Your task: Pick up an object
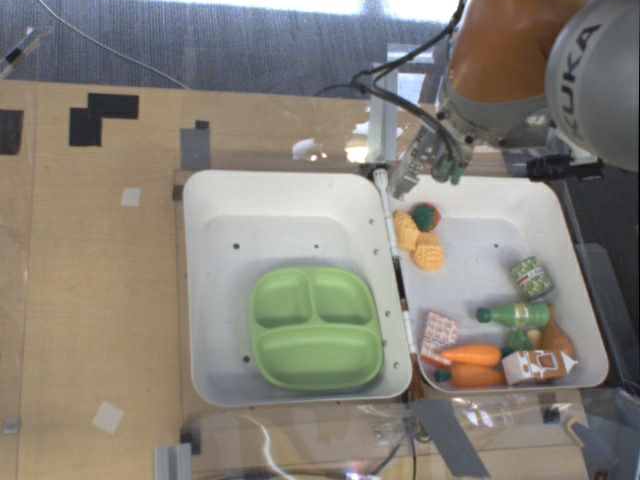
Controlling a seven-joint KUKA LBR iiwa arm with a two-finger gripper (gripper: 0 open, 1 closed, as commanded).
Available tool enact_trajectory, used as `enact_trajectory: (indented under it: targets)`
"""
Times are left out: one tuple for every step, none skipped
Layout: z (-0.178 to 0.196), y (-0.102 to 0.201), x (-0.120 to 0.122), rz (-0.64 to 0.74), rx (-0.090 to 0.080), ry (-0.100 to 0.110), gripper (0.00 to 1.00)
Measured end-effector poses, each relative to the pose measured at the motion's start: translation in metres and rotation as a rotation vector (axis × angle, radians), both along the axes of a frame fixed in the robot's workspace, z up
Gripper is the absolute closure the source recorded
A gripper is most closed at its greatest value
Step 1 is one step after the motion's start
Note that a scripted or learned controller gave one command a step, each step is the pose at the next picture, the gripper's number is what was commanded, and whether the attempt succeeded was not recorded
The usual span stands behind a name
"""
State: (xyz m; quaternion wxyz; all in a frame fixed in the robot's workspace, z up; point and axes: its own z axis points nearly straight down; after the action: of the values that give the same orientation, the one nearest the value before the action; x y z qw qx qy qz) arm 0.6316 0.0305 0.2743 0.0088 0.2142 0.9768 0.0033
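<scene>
Corn (418, 244) in right bin (500, 203) | just below gripper (425, 173), apart

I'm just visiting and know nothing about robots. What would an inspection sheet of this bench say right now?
Surface: wooden bench bearing two white bins, left bin and right bin.
Job's things: right bin holds corn pieces, green can, green bottle, carrots, small carton.
Clutter: green divided plate in left bin.
Grippers: gripper above right bin's far-left corner, holding nothing visible.
Cables: black cables beside arm.
Surroundings: black marks on bench.
</scene>
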Motion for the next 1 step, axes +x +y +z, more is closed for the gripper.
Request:
enact_trajectory:
  targets:
    - [0.023, -0.0426, 0.0251, -0.129, -0.001, 0.007, 1.0]
